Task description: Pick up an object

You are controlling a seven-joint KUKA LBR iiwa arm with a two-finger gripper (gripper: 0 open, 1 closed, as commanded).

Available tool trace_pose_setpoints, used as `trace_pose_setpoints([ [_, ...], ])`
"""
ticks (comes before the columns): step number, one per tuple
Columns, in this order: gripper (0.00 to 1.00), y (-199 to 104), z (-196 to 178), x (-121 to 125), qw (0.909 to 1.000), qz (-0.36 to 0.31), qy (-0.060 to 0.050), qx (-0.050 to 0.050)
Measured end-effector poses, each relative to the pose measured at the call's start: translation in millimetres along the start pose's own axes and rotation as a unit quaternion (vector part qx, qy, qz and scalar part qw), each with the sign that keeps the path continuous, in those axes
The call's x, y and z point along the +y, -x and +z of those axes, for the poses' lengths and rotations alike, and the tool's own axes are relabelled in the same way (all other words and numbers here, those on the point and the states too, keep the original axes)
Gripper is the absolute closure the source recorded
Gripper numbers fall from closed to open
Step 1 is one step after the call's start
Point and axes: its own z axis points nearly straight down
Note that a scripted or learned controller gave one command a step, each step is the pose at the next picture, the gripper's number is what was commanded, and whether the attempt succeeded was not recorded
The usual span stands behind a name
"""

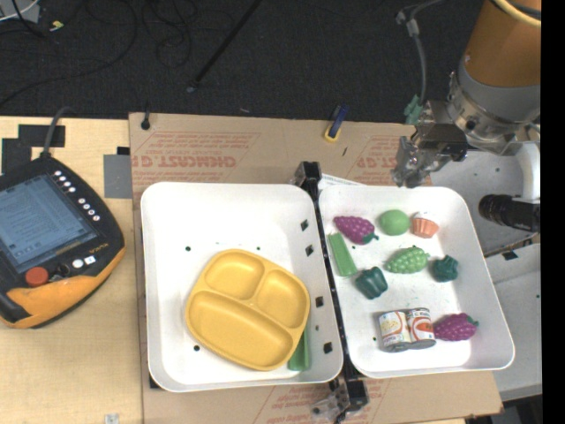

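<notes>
Objects: toy foods lying scattered in the right bin [477, 237], none lifted.
Purple grapes [354, 228]: near the right bin's far left corner, beside the green ball [394, 223].
Orange cup-shaped piece [425, 226]: just right of the green ball, near the far rim.
Green grapes [407, 260]: mid-bin, between the green pepper [372, 282] and a dark green piece [444, 268].
Long green piece [342, 253]: along the right bin's left wall.
Can [405, 329]: on its side near the front rim, with a second purple bunch [455, 327] just right of it.
Left bin [177, 215]: carries a yellow divided tray [247, 307]; a green piece [299, 353] peeks out at the tray's front right edge.
End effector [415, 168]: above the right bin's far rim, clear of the toys; opening of the fingers cannot be made out, nothing seen in its grasp.
Table, left edge: black and orange pendant [53, 237] with a screen.
</notes>
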Motion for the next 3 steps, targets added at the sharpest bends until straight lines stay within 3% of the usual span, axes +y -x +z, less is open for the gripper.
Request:
trace_pose_setpoints([
  [1,1.0,4,38,-41,1.0,0.001,-0.004,0.0],
  [2,1.0,-64,-8,-98,1.0,-0.003,0.001,0.002],
  [3,1.0,-116,-18,-96,1.0,-0.002,-0.001,0.0],
])
